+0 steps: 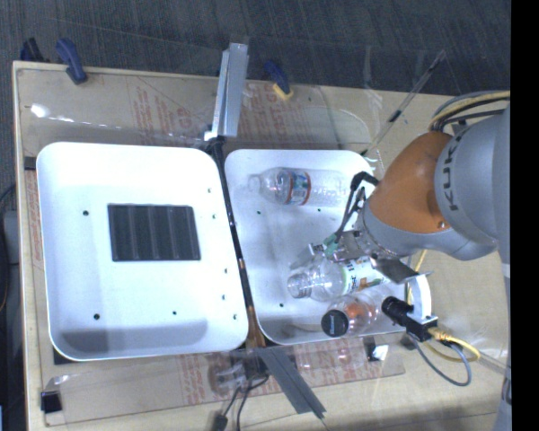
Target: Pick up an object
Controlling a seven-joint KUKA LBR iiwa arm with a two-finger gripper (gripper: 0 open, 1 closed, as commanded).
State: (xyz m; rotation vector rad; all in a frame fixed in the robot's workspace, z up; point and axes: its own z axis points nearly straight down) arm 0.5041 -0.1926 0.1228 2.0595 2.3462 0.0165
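Three clear plastic bottles lie in the right bin (251,241). One with an orange label (286,186) rests near the far wall. A second with a green-and-white label (328,278) lies in the middle right. The third, with a black cap (344,319), sits by the near wall. My gripper (338,246) hangs low over the upper end of the green-labelled bottle, right at it or touching it. The grey arm with its orange band (402,197) reaches in over the bin's right rim and hides that side.
The left bin (72,241) holds a flat dark ribbed rectangle (154,233). A metal bar (228,88) stands at the far junction of the bins. Cables and a yellow cord (449,353) trail off the bench's near right corner.
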